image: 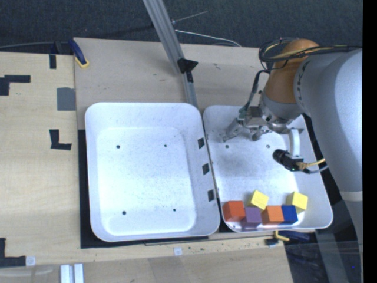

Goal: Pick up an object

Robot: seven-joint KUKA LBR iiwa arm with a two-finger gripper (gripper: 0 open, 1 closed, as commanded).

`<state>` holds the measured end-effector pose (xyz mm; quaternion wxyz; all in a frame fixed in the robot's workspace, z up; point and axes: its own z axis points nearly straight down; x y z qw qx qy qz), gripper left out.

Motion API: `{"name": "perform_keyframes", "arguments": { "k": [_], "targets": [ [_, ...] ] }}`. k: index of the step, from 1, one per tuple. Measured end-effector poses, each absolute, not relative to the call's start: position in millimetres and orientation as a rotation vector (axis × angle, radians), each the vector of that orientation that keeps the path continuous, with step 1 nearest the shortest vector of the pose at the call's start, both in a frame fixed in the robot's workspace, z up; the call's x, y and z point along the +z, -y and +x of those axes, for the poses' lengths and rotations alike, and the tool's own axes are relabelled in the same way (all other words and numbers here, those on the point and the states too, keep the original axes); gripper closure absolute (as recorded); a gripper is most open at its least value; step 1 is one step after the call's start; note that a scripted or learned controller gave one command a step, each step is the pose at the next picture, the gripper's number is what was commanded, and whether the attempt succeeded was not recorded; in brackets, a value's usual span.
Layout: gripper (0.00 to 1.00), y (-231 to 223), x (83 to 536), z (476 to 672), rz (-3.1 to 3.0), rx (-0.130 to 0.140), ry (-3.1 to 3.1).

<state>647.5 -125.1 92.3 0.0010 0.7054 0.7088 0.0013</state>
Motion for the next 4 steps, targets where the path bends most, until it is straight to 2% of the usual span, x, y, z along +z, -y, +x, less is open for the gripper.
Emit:
{"name": "perform_keyframes", "arguments": {
  "k": [1, 2, 3, 4],
  "targets": [
    [0.00, 123, 94, 604.1, 2.224, -0.006, -2.223],
    [1.00, 122, 104, 605.8, 2.222, -0.002, -2.225],
    [1.00, 74, 213, 613.3, 2.212, 0.008, -2.224],
    [1.00, -22, 191, 555.1, 2.217, -0.004, -2.235]
  ]
}}
